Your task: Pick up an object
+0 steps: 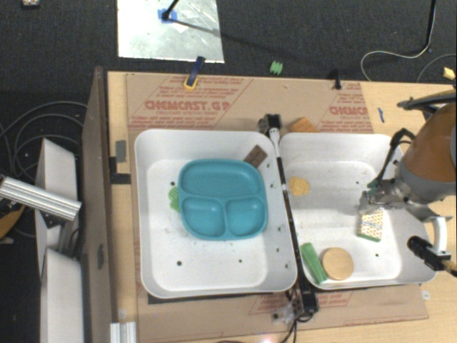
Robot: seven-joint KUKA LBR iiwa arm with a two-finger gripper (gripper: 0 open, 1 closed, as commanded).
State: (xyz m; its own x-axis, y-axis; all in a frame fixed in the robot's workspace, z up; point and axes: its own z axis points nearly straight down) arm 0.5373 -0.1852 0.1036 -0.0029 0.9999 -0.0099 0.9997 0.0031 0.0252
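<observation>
My gripper hangs low over the right side of the right bin. Directly below it and touching its tip lies a small white card-like piece with a coloured dot pattern and a green edge. A tan round disc and a green block rest at the bin's front edge. A small yellow round piece lies near the bin's left wall. The grey arm with its orange band comes in from the right.
The left bin holds a blue divided plate, with a green item poking out at its left and a brown block at its upper right. An orange piece lies on the cardboard behind the bins.
</observation>
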